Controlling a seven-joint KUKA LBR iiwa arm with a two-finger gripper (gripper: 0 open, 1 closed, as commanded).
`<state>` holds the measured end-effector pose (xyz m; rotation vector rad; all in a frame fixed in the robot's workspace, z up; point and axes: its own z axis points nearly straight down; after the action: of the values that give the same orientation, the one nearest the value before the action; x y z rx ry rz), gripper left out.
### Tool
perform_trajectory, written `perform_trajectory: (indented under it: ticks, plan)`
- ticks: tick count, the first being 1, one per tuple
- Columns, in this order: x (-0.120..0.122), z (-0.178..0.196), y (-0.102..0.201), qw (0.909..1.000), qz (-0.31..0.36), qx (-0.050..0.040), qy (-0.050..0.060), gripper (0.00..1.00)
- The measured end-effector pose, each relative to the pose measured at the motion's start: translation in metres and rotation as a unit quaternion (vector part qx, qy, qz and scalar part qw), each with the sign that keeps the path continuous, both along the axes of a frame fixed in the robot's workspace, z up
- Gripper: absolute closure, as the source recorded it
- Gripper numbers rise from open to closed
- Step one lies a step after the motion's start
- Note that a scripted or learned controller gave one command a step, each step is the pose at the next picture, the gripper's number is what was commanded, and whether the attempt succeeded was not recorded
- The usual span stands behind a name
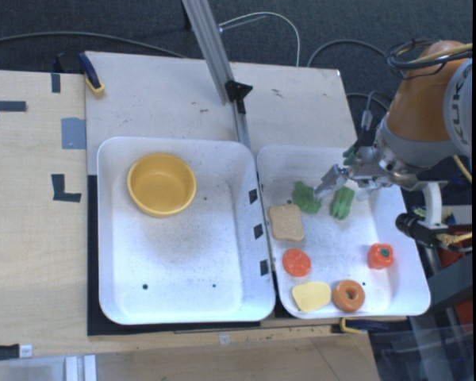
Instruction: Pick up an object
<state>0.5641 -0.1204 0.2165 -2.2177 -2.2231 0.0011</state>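
So the gripper (339, 182) sits over the right bin (397, 292), up near its far side, and honestly I can't tell what it's doing, it's too small and blurry there. A green pepper (343, 203) lies right at its tip, maybe touching, hard to say. Just left of the pepper there's a green leafy piece (305, 198), then a slice of bread (286, 223) below that. Further toward the camera: a tomato (297, 263), a yellow wedge (311, 296), a donut (349, 295) and a small red-orange fruit (381, 255). A yellow bowl (162, 183) sits in the left bin (182, 284).
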Motion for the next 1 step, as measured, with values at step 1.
perform_trajectory:
  ticks: [1]
  plan:
    - [0.0, 0.0001, 0.0, 1.0, 0.0, 0.0001, 0.0, 0.0]
